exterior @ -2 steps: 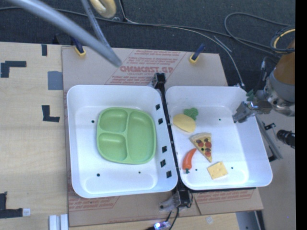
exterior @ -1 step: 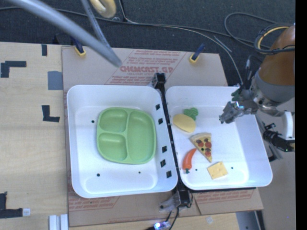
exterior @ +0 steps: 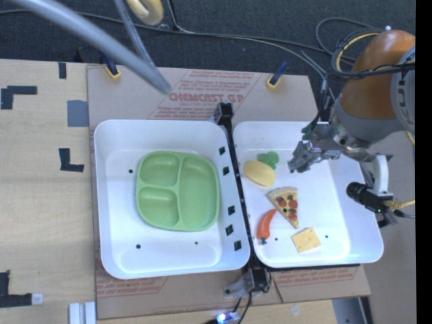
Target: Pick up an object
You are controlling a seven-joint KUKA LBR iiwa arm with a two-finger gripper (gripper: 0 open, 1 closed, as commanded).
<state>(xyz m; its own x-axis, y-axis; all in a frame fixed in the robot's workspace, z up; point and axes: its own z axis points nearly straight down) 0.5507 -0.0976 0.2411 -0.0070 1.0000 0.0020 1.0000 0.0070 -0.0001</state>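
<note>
The right bin [exterior: 351,245] holds several toy foods: a yellow lemon-like piece [exterior: 258,173] with a green leafy piece [exterior: 268,158] just behind it, a pizza slice [exterior: 285,205], a red chili pepper [exterior: 266,224] and a yellow cheese square [exterior: 306,239]. My gripper [exterior: 302,160] hangs over the upper middle of this bin, right of the green piece and above the pizza slice. I see nothing between its dark fingers. The grey arm with its orange band [exterior: 378,56] comes in from the right.
The left bin [exterior: 115,181] carries a green divided plate [exterior: 178,190]. A black divider [exterior: 233,187] runs between the bins. Cables cross the dark surface behind. A grey pole [exterior: 88,29] slants over the top left.
</note>
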